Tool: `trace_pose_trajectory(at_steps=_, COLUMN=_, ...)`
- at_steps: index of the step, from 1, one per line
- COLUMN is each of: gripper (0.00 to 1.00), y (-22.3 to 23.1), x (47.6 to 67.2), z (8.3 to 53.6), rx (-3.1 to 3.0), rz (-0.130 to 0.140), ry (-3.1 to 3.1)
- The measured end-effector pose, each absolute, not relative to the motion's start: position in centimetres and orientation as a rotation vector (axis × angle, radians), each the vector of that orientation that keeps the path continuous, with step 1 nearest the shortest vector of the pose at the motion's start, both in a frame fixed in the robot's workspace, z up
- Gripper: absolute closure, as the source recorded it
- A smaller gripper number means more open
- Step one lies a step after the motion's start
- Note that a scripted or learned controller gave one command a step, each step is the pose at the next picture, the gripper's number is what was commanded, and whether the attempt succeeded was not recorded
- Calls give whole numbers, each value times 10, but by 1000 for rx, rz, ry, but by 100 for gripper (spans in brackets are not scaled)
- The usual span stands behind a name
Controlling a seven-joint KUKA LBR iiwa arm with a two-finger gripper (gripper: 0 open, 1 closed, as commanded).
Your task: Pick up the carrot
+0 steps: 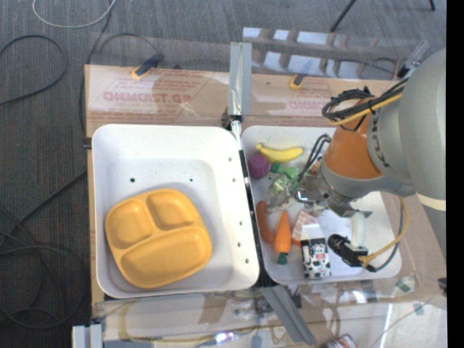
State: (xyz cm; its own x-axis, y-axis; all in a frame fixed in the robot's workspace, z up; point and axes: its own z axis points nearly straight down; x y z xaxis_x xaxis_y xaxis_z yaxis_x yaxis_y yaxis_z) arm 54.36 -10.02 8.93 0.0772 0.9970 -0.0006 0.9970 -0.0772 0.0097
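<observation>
carrot (pixel 283 235) lying in the right bin (pixel 388 267) beside a banana (pixel 280 152), gripper (pixel 310 194) hovering close above, jaw opening can't be told

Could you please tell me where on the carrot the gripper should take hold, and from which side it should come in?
Grip the carrot around its thick orange middle, coming straight down from above. It lies flat in the right bin, pointing roughly up and down the view, so the jaws should probably close across its width. A second orange piece lies close on its left and a carton on its right, leaving little room.
</observation>
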Motion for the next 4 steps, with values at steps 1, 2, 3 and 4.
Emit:
trace_pose_trajectory(at_steps=1, gripper=0, y=-88, x=518, z=183, rx=2235, rz=-5, ry=2211)
trace_pose_trajectory(at_steps=2, gripper=0, y=-93, x=523, z=94, rx=2141, rz=-2, ry=2301)
trace_pose_trajectory(at_steps=3, gripper=100, y=-91, x=523, z=102, rx=2143, rz=-2, ry=2304)
trace_pose_trajectory(at_steps=4, gripper=100, y=-24, x=511, z=183, rx=2143, rz=-5, ry=2301)
